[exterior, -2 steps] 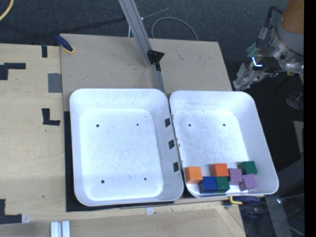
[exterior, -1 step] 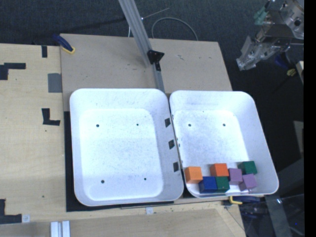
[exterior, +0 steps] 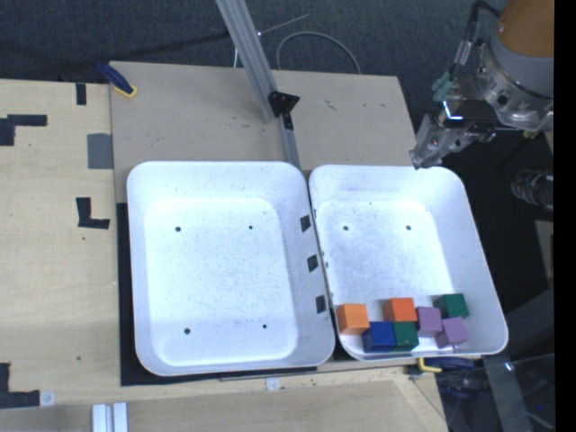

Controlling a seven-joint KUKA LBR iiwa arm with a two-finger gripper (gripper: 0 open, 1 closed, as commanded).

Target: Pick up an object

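Several small blocks lie clustered at the near edge of the right bin (exterior: 468, 232): an orange block (exterior: 353, 317), a second orange block (exterior: 400, 310), a blue block (exterior: 382, 335), a green block (exterior: 406, 334), a dark green block (exterior: 452, 306) and two purple blocks (exterior: 429, 319) (exterior: 455, 331). My gripper (exterior: 427, 152) hangs above the far right corner of that bin, well away from the blocks. Nothing shows between its fingers.
The left bin (exterior: 216, 174) lies beside the right one. A slanted metal rod (exterior: 245, 34) with a black clamp (exterior: 283, 103) crosses the bench behind the bins. A thin wire loop (exterior: 317, 50) lies on the far bench.
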